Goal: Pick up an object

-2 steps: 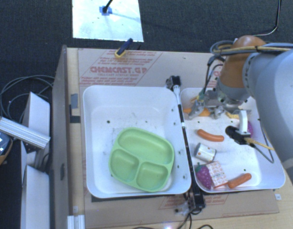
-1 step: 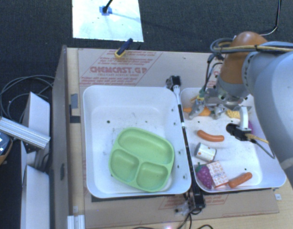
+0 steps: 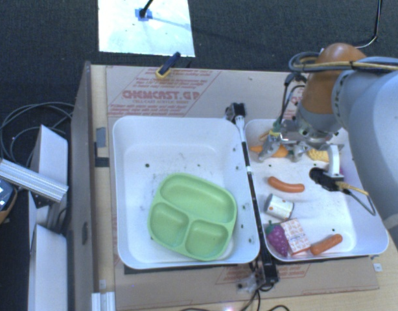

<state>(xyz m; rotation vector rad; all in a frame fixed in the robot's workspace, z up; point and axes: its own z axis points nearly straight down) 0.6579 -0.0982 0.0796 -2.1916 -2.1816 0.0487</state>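
– Dark carpet is being seen all round the bench, and a pale sheet is being shown lying on it beyond the far edge. What is being borne by the bench?

– Two white bins are being borne side by side. The claw is being held over the far end of the right bin, near the wall shared with the left bin. It is being carried by the grey arm with its orange band.

– Is anything being gripped?

– That cannot be told: whether the claw is released or clenched is being hidden by blur and clutter at its tip.

– Where are the things for picking being kept?

– All are being kept in the right bin. An orange piece is being seen just beside the claw, on the view's left of it, and a yellow piece just beside it on the view's right. Nearer the camera than the claw, a sausage is being shown lying crosswise, apart from it. Nearer still, a small white can is being shown on its side. Well apart from the claw, at the near end, purple grapes are being touched by a pink box, and a second sausage is being seen just beside that box.

– And the other bin?

– A green divided plate is being held there, well to the view's left of the claw and nearer the camera.
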